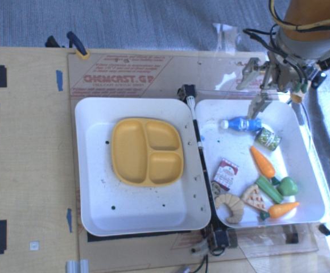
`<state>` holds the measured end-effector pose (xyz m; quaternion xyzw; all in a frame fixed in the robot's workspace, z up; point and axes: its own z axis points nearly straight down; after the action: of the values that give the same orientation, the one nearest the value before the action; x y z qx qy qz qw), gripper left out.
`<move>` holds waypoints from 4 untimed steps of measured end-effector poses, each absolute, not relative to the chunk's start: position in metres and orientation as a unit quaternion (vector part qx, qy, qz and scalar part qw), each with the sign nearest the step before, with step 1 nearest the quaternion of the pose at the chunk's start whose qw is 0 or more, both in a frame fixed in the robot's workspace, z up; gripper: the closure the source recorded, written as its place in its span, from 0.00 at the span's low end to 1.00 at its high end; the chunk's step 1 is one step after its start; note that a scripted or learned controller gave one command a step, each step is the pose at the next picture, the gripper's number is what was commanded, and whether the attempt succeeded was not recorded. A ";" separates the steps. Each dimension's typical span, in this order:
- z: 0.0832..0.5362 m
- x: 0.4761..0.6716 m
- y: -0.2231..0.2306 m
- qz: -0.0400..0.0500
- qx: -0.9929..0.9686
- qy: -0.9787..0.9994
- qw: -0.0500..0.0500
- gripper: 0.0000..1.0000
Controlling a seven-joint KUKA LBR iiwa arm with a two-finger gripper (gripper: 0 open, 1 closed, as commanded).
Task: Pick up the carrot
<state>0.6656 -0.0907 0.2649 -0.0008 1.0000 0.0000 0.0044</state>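
Note:
An orange carrot (263,160) lies at a slant in the middle of the right bin (308,152), its narrow tip toward the far left. A second, smaller orange carrot-like piece (282,210) rests near that bin's front right corner. My gripper (260,107) hangs over the far end of the right bin, just above a blue bottle (242,124) and well behind the carrot. Nothing shows in the gripper.
Around the carrot lie a small green can (268,139), a red-and-white carton (226,174), a croissant (230,205), a pizza slice (255,198), a green cucumber (269,189) and a green pepper (289,185). The left bin (91,169) holds a yellow divided plate (148,151).

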 end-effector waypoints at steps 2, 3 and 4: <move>0.097 0.566 -0.132 0.000 -0.041 0.999 0.005 0.00; 0.107 0.568 -0.131 -0.001 -0.041 0.999 0.008 1.00; 0.098 0.497 -0.189 0.000 -0.211 0.977 0.002 1.00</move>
<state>0.4975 -0.1890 0.0980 -0.2115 0.9774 -0.0004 0.0017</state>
